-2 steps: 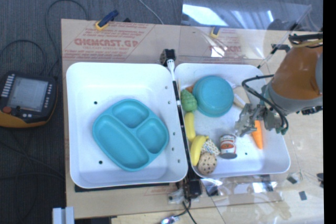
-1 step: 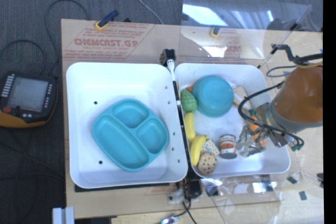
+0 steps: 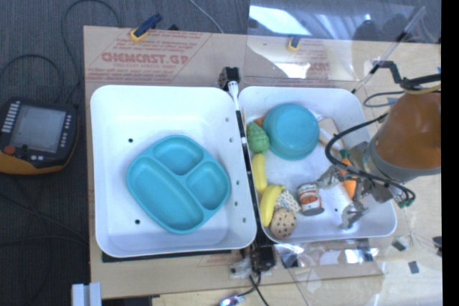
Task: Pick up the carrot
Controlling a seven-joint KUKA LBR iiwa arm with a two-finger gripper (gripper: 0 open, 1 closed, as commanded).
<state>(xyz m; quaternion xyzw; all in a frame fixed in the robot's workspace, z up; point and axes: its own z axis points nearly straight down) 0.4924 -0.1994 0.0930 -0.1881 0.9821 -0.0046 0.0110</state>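
Arm [image 3: 410, 134] in from 3 o'clock, grey w/ orange band, hanging over right bin [image 3: 358, 100]. Gripper [image 3: 349, 206] low at that bin's 4 o'clock corner, just beside carrot [image 3: 349, 187]; carrot seen as small orange bit at arm's lower edge, partly hidden by cables. Can't tell if fingers apart or together, nor whether carrot between them. In same bin: blue bowl [image 3: 291, 130] upside down toward 12 o'clock, green veg [image 3: 257, 137] touching its 9 o'clock side, banana [image 3: 270, 201] along left wall toward 7 o'clock, cookie [image 3: 283, 223] just below banana, small can [image 3: 310, 198] at 3 o'clock of banana. Left bin [image 3: 115, 107] w/ blue divided plate [image 3: 179, 183] near centre. Teach pendant [image 3: 36, 135] on floor, far 9 o'clock.
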